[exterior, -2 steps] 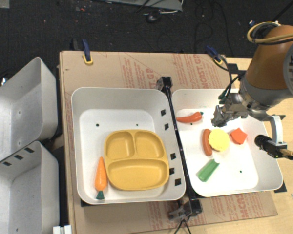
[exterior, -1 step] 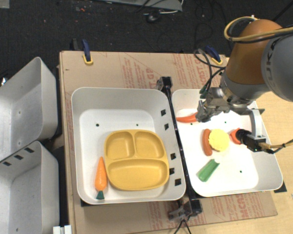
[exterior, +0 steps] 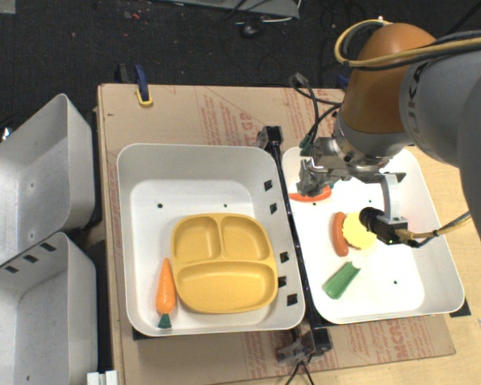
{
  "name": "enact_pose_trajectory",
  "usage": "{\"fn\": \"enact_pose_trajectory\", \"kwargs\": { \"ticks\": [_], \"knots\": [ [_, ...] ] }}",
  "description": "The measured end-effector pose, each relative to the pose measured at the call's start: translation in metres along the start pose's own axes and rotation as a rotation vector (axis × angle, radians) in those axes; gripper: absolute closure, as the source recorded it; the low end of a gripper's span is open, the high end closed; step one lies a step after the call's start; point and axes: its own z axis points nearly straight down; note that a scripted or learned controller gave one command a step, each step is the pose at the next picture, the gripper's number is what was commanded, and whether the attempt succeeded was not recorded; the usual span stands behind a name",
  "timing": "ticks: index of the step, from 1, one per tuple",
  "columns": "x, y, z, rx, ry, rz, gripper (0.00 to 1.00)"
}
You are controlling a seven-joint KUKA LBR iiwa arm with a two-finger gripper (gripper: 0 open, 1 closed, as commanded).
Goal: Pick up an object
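My gripper (exterior: pixel 311 184) is low over the back left corner of the right bin (exterior: pixel 433 295), close to its left wall. Right under it lies a thin red-orange curved piece (exterior: pixel 314 196), partly covered by the gripper; whether it is gripped is unclear. Further forward in the same bin lie an orange-red sausage (exterior: pixel 339 234), a yellow round piece (exterior: pixel 356 233) touching it on its right, and a green stick-shaped piece (exterior: pixel 341 280) near the front.
The left bin (exterior: pixel 136 215) holds a yellow divided plate (exterior: pixel 223 261) and a carrot (exterior: pixel 166 289) lying along the plate's left side. The wall between the two bins runs just left of the gripper. White trays stand off the bench at the far left.
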Motion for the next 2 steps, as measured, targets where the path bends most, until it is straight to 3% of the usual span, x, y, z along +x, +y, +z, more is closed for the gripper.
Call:
{"fn": "enact_pose_trajectory", "kwargs": {
  "ticks": [2],
  "knots": [
    [0.102,0.037,-0.017,-0.001,0.001,0.001,1.00]
  ]
}}
